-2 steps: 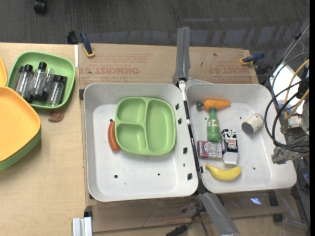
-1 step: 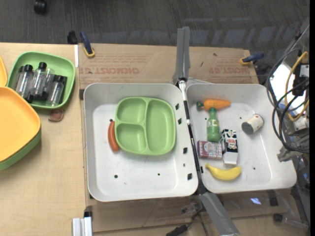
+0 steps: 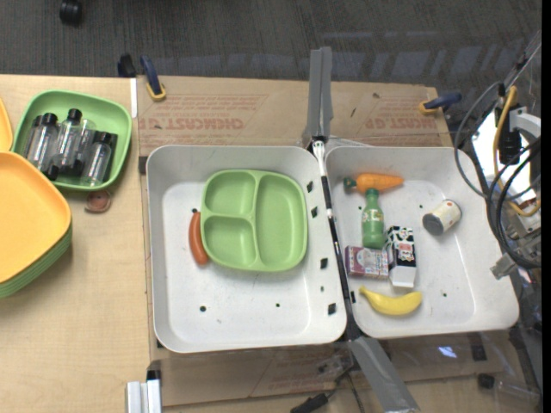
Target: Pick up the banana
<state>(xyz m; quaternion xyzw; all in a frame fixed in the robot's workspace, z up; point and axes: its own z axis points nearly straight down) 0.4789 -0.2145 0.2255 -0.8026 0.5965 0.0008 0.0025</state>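
Banana (image 3: 392, 302) lies near right bin's (image 3: 482, 312) front edge, beside cartons (image 3: 383, 258).

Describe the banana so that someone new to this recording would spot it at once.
Start at the right-hand white bin. Along its near edge lies the banana, just below the pink carton and the black-and-white carton. It is the only yellow, curved thing there; the carrot is orange and lies at the far edge.

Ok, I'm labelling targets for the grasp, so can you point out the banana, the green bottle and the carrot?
banana (image 3: 392, 302): camera view, middle of its curved yellow body.
green bottle (image 3: 372, 222): camera view, middle of its body, below the cap.
carrot (image 3: 379, 181): camera view, middle of its orange length.
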